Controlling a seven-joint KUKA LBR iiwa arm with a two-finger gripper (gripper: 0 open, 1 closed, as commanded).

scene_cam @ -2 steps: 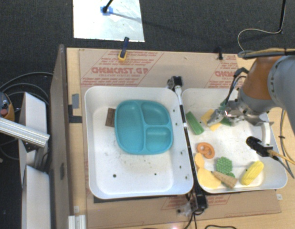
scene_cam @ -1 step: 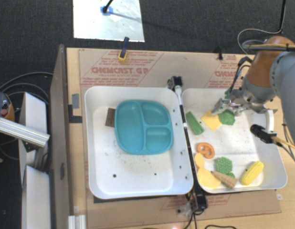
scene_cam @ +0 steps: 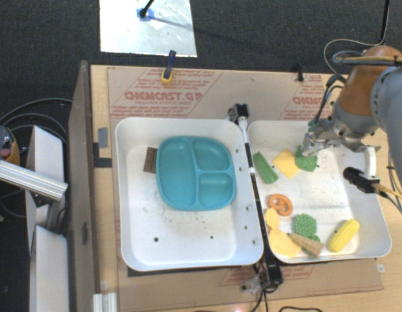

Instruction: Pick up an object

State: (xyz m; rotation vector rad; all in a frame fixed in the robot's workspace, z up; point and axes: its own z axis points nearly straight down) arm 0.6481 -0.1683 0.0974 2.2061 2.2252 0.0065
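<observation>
My gripper hangs low over the back of the right bin, coming in from the right. Directly under its tip lies a small dark green leafy toy, touching or nearly touching it. A yellow wedge sits just left of that toy. Further left, a green pickle-shaped piece lies by the bin's left wall. Toward the front lie an orange ring, a round green bumpy piece, a yellow corn cob and a tan cone on a pale yellow piece.
The left bin holds a teal divided plate with a small brown block at its left edge. A black part juts over the right bin's right rim. Cables run behind the arm at the upper right.
</observation>
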